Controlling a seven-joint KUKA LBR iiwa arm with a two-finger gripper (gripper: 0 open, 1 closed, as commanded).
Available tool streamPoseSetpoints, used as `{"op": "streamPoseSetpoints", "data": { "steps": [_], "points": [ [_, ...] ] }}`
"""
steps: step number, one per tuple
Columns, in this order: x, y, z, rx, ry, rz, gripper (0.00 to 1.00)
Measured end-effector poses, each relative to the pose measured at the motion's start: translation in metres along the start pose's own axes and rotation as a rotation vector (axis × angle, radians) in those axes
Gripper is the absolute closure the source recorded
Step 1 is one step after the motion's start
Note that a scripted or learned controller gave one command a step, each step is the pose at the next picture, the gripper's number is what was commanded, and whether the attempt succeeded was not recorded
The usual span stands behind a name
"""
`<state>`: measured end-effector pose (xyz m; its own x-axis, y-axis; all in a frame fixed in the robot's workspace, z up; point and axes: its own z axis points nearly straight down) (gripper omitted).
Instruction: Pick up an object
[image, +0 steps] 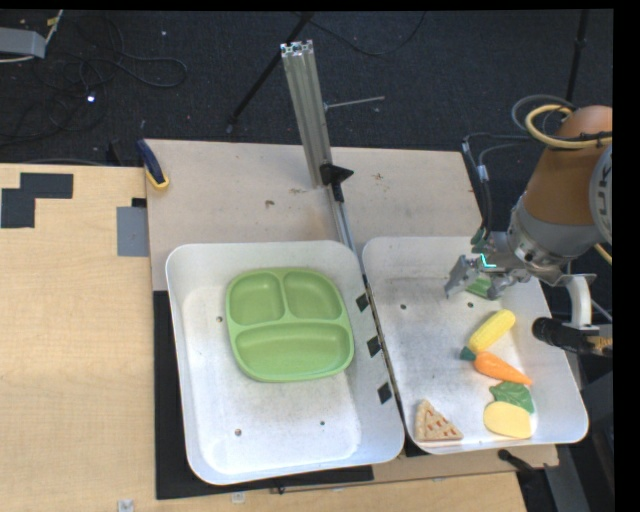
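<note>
On the left, a wooden surface (70, 330) is seen, with no writing on it. In the left bin (200, 420) a green tray (288, 325) with three compartments lies flat, and nothing is seen in it. An upright metal post (305, 110) stands behind the two bins.

In the right bin (420, 330) the pickable things are grouped toward the right side: a yellow corn (492, 329), touching an orange carrot (500, 368) below it, then a green and yellow piece (510, 410) near the front right corner, and a waffle wedge (435, 423) at the front edge, a little apart from the rest.

The gripper (483, 277) hangs over the back of the right bin, just above the corn. Something green is seen at its tip, but whether it is held cannot be told, nor can the spread of the jaws.

For a clean pick, one piece should be chosen and the jaws centred across its narrow width. The corn is nearest, but the carrot touches it, so a descent on its upper end would be safer. The waffle wedge, being apart, would be the least crowded target.

No brand, label or readable writing is seen anywhere.
</note>
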<state>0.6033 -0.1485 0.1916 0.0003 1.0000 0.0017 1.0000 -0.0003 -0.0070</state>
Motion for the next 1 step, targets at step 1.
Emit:
{"op": "streamPoseSetpoints", "data": {
  "steps": [1],
  "points": [
    [-0.0001, 0.0011, -0.0018, -0.004, -0.001, -0.001, 0.0]
  ]
}}
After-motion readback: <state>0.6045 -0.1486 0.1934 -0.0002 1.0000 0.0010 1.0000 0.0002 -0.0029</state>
